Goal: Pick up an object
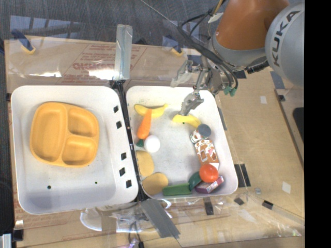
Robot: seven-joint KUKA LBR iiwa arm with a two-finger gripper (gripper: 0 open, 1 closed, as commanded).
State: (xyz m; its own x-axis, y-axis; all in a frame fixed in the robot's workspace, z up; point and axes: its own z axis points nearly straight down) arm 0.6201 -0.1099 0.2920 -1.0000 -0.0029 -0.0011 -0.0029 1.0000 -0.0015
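The arm [248,19] comes in from 2 o'clock, grey with an orange band, and the end effector [190,105] hangs over the upper part of the right bin [227,154], just above a yellow banana-shaped piece [186,120]. Its fingers look close together with nothing between them, but from this angle whether it is released or clenched can't be told. Nothing is grasped. The right bin holds the pickable items: a second yellow banana [150,109] at its 11 o'clock, touching the top of an orange carrot [144,124] that tilts down toward a white ball [152,144]. A grey round cap [204,130] sits just beside the first banana at 4 o'clock of it. Below that is a brown-and-white patterned carton [206,151], then a red tomato [208,172] touching it. At the bin's 5 o'clock corner lies a purple packet [211,185], and a dark green cucumber [178,189] runs along the bottom edge. Two tan flat cookie-like pieces sit at the 7 o'clock side, the upper one [145,163] against the left wall and the lower one [155,181] beside the cucumber. The left bin [67,190] holds a yellow divided plate [64,134] in its upper half. Both bins sit side by side on the table [258,118].
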